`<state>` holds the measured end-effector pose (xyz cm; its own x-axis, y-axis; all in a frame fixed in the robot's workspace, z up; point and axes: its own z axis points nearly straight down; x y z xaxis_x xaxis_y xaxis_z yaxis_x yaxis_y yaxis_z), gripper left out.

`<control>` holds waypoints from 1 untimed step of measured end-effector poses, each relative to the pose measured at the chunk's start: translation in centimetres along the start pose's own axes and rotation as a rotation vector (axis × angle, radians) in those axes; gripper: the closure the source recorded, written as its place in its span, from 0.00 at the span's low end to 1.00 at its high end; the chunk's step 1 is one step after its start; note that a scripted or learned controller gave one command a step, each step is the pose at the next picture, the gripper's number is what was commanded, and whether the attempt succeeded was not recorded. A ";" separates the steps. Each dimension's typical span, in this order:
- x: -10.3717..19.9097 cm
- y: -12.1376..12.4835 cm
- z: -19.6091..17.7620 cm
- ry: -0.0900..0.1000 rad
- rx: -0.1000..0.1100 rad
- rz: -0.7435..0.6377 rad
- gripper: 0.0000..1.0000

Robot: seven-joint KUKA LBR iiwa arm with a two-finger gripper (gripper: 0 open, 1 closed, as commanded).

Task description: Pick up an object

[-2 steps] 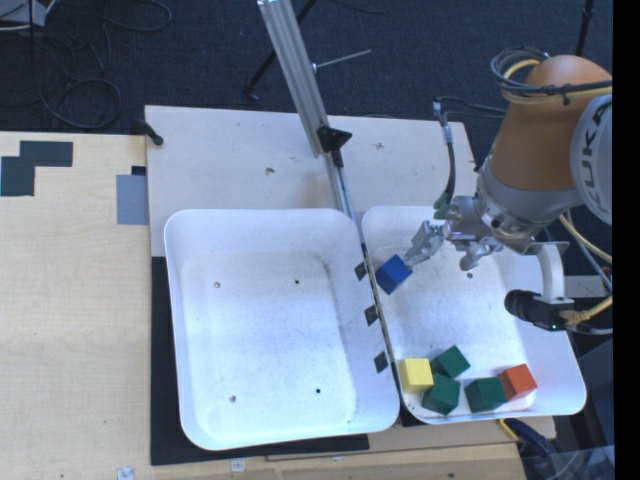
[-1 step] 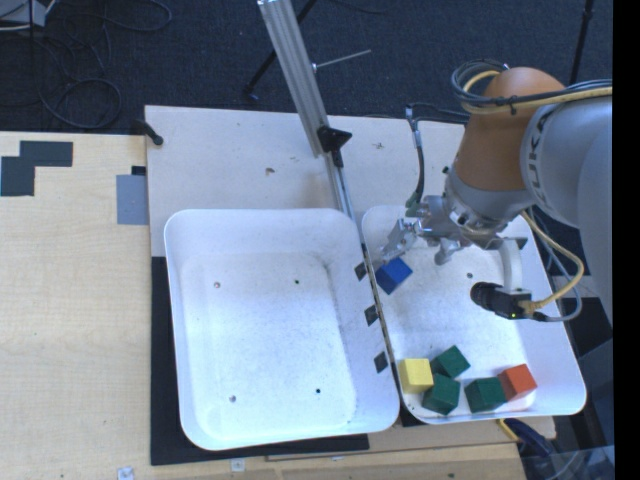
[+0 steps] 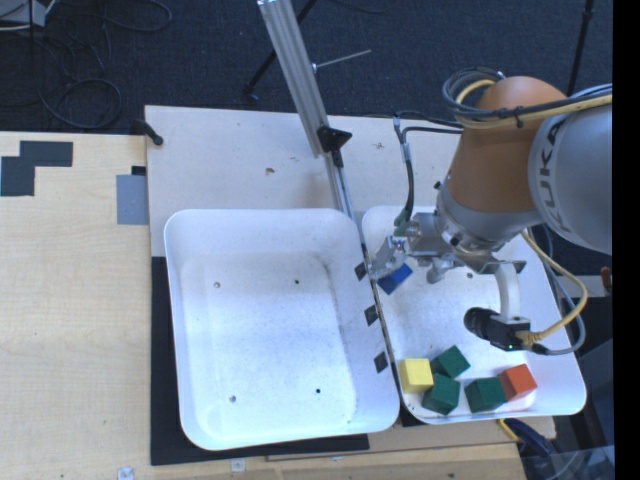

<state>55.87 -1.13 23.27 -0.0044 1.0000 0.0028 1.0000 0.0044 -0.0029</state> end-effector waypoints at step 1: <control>-4.7 -0.6 4.5 -0.004 0.006 0.009 0.00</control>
